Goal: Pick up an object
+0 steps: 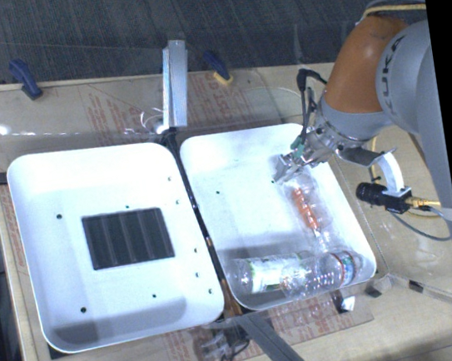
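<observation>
Hovering at the right white bin's (206, 157) upper right rim, pincer (297, 159); open or closed, cannot tell. Just below it: slim clear plastic bottle with orange contents (309, 209), propped against the wall. Further below: larger clear labelled bottle (294, 272), lying along the near wall.

Two shallow white bins (50, 244) are seen, the left one marked by a dark grey ribbed rectangular panel (128, 237), the right one strewn with clear plastic bottles (294, 273) banded orange.
</observation>
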Controlling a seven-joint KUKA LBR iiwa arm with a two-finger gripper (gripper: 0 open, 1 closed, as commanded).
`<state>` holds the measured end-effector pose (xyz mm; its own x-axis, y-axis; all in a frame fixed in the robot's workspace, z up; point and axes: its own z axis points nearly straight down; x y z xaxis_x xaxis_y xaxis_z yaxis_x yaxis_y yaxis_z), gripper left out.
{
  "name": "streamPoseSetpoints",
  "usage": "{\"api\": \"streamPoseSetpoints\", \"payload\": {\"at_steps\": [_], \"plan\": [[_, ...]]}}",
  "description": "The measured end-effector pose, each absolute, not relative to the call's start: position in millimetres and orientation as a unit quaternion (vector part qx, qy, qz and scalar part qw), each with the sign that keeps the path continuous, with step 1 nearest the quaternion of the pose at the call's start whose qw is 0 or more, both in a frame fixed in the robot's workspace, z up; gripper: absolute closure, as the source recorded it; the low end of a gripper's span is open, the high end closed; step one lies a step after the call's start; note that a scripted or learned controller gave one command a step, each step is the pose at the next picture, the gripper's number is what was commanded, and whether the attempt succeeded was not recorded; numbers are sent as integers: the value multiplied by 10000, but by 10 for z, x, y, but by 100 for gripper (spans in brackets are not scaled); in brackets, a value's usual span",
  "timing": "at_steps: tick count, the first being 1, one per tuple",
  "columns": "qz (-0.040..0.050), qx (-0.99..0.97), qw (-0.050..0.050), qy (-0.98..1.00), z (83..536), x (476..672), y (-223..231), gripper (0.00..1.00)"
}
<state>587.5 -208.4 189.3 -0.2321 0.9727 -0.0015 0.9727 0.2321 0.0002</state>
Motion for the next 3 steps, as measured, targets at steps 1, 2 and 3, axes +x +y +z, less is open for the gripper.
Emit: {"api": "streamPoseSetpoints", "payload": {"at_steps": [1,2,3], "plan": [[-4,6195,6,7850,1893,5875,-2083,0],[1,5833,21,8122,1871,5979,-2085,0],[-8,5858,-15,8105,1299,6187,-1808,0]]}}
